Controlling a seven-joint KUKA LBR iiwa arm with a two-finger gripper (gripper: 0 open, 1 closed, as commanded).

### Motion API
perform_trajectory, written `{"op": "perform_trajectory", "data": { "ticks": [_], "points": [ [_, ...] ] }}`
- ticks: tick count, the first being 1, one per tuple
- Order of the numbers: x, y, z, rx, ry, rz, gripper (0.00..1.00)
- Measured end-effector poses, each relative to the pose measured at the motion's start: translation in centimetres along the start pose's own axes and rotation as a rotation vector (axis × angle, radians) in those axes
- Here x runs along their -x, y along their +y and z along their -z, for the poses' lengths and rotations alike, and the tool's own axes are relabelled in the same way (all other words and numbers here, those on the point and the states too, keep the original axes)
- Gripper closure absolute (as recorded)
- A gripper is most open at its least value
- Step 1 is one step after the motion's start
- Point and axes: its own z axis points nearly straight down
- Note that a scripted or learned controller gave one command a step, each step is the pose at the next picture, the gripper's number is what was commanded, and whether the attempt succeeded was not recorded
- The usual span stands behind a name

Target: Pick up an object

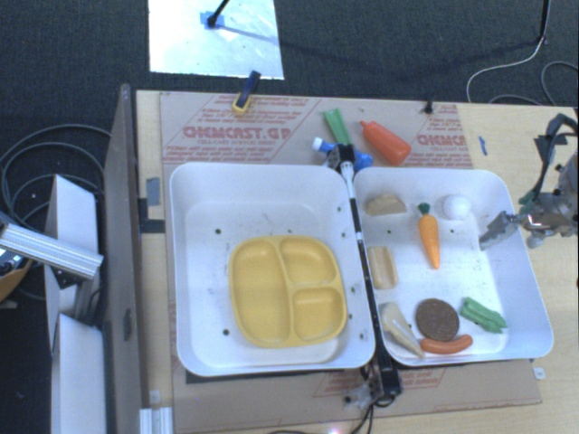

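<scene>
Bench: two bins, one carrot

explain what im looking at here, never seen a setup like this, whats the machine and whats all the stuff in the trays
This is one photo from a camera fixed above a workbench, looking down at a slant. The machine is a robot arm reaching in from the right; its gripper, a two-finger claw, sits over the right edge of the right bin. Nothing shows between its fingers, and whether they are open or shut is too blurred to tell.

The left bin holds a yellow divided plate. The right bin holds toy food: a carrot, a white ball, a brown round patty, a sausage, a green pod and some pale bread-like pieces. Its job is to pick up one object.
</scene>
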Motion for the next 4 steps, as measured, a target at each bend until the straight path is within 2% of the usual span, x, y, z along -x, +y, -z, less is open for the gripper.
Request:
{"op": "perform_trajectory", "data": {
  "ticks": [1,2,3,4],
  "points": [
    [-4.3,5.9,-10.7,-0.004,0.003,0.007,0.0],
    [-7.1,9.4,-15.1,0.001,0.001,0.005,0.0],
    [-6.9,9.4,-13.7,0.004,0.0,0.003,1.0],
    [-14.8,10.8,-4.2,0.011,0.003,0.009,1.0]
  ]
}}
